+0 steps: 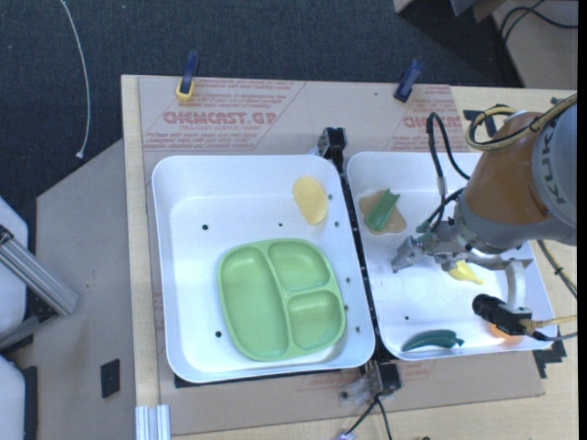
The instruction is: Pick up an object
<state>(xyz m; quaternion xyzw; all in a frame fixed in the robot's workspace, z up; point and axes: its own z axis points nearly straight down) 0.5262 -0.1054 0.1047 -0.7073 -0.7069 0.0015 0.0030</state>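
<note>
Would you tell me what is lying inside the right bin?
Inside the right bin: a green-and-tan piece, a dark green pepper, a yellow item partly hidden by the hand.

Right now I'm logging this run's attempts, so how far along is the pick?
Nothing looks picked yet. The arm is low over the right bin, its gripper beside a yellow item; whether anything is gripped cannot be told. A green pepper and a green-and-tan piece lie in that bin, while a yellow piece and green divided plate lie in the left bin. Grasping and lifting remain.
</note>
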